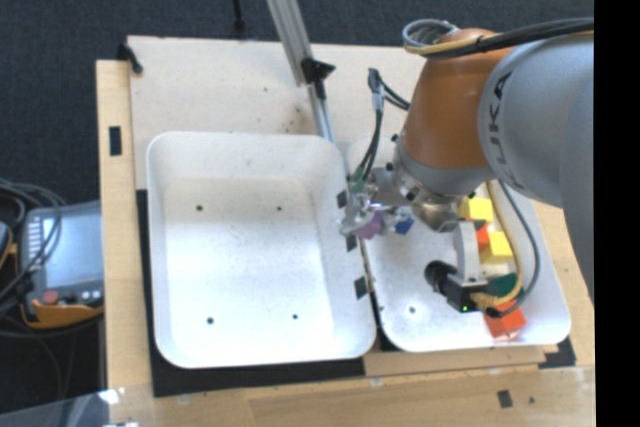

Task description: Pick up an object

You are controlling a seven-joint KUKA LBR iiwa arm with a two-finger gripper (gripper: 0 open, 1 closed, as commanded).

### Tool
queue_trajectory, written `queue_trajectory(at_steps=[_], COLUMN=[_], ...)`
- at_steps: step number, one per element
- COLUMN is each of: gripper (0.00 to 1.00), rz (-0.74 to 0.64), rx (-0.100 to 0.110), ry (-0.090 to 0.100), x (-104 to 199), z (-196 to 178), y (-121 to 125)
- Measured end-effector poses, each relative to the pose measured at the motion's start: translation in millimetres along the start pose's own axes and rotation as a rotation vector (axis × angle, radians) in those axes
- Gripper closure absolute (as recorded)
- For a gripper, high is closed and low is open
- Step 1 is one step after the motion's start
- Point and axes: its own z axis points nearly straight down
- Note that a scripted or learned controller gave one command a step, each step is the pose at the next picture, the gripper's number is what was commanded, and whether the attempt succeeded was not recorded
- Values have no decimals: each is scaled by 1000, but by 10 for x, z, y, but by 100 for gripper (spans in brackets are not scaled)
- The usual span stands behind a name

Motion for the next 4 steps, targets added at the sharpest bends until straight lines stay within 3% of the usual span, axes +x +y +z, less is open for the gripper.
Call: queue_trajectory(at_steps=[1, 2, 3, 4], gripper=[100, 100, 100, 0], rz=[1, 3, 2, 2], rx=[-1, 0, -4, -2], ry=[-1, -2, -1, -3], x=[472, 761, 743, 739], z=[19, 88, -123, -113], y=[1, -107, -126, -128])
